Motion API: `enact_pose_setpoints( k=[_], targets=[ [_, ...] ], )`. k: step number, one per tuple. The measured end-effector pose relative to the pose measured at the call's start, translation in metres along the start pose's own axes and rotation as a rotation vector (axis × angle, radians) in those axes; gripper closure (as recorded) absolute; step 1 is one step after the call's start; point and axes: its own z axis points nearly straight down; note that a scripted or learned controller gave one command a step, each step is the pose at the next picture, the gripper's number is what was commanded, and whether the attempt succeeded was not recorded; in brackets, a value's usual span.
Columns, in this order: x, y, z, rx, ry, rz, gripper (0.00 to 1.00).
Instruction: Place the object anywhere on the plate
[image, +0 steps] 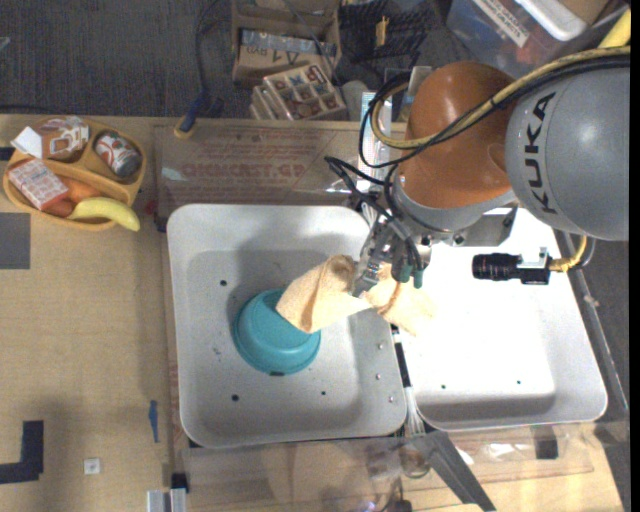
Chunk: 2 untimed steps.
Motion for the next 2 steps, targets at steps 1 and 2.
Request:
enact_pose_setpoints(
  k=[1, 2],
  targets=[
    [0.0223, 0.0433, -0.0024, -0.002, -0.004, -0.351, 1.00],
    [0.0219, 0.0430, -0.0028, -0.002, -0.005, -0.350, 0.00]
  ],
)
